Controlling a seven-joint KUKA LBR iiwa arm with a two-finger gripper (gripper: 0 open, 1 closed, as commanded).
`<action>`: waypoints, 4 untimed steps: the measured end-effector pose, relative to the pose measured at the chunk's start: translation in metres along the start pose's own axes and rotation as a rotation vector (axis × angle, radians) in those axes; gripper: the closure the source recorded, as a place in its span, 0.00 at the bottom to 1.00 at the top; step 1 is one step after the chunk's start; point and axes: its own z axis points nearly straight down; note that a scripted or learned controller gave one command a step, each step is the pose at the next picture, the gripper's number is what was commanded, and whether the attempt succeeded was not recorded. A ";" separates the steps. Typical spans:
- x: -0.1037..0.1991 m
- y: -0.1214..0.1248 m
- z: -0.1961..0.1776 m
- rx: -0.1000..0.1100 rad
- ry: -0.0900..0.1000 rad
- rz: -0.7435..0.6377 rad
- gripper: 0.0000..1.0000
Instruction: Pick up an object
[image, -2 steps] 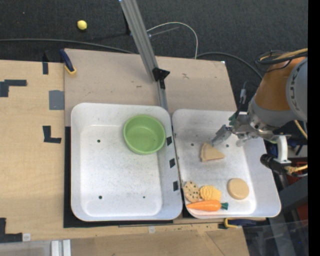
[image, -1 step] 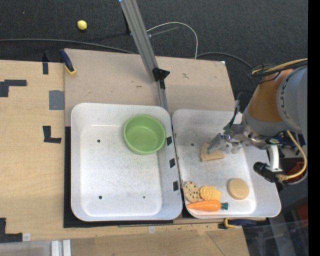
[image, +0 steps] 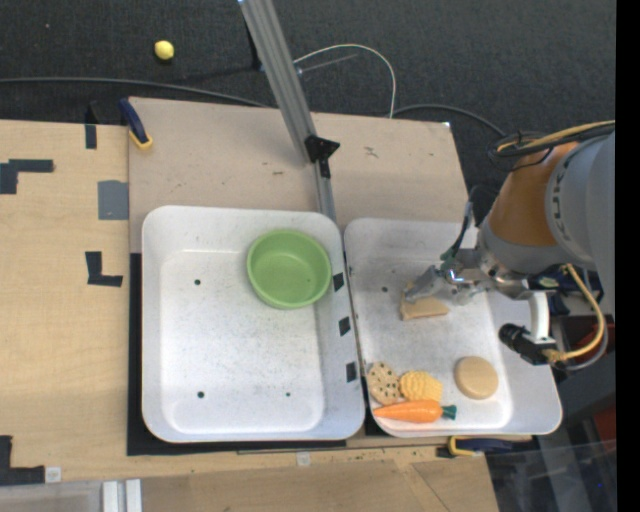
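Observation:
My gripper hangs low in the right bin, at its middle right. It sits directly over the upper edge of a flat tan wedge that lies on the bin floor; whether they touch is unclear. Along the bin's front edge lie a brown cookie, a round yellow cracker and an orange carrot. A round tan bun rests to their right. In the left bin, a green bowl stands upright at the back right corner.
A slanted metal pole rises from behind the gap between the bins. The arm's body and cables crowd the right bin's right side. A yellow ball and a clamp lie beyond the bench's back left.

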 end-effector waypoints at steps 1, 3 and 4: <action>-0.001 0.002 -0.013 -0.007 -0.004 -0.001 1.00; -0.010 -0.002 -0.133 0.007 -0.004 0.002 1.00; -0.009 -0.001 -0.158 0.010 -0.003 0.001 1.00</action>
